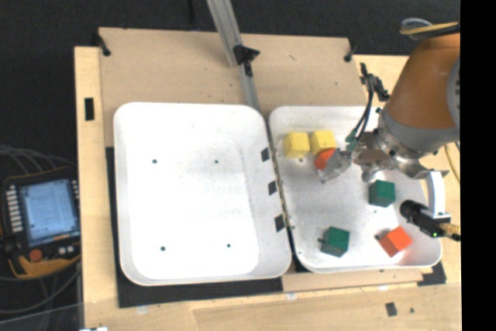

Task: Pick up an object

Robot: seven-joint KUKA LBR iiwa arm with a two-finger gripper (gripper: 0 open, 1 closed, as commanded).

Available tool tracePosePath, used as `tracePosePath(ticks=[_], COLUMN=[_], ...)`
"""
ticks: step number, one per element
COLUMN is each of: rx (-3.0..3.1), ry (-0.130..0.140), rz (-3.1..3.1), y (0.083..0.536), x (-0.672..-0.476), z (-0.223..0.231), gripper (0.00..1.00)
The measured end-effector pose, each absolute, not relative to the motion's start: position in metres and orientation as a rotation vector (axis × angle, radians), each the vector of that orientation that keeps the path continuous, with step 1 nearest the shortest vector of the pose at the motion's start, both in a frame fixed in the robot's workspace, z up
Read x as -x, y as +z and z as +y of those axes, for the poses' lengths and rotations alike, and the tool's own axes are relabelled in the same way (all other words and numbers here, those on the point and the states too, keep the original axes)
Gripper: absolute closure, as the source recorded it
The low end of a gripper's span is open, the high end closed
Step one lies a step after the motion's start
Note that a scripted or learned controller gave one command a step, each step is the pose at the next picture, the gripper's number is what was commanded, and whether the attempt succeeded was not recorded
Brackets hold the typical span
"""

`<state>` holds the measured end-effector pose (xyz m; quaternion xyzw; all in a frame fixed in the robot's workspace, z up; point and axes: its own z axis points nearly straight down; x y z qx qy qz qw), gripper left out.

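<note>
Black flooring surrounds a pale wooden counter [194, 62] carrying two shallow white bins side by side. A grey arm [422, 101] with an orange band reaches in from the right over the right bin [310, 244], its jaws [332, 165] low beside a small red-orange block [323, 159] near the bin's upper left; whether the jaws are open, closed or gripping that block cannot be told from this angle. Two yellow blocks [309, 143] sit touching each other just left of the jaws. One green block [380, 193] lies under the wrist, another green block [335, 241] rests near the bin's front edge, and an orange block [396, 241] sits toward the front right corner. Beside it lies the left bin [194, 190]. A handheld control pendant [43, 213] lies off the counter at far left.
</note>
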<state>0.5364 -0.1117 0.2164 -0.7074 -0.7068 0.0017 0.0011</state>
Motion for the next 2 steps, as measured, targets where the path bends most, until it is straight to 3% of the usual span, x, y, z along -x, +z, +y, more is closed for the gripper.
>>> tracePosePath(ticks=[2], rx=[2.222], ry=[0.006], rz=[-2.217], y=[0.115], x=[-0.54], z=[-0.109], gripper=[0.0])
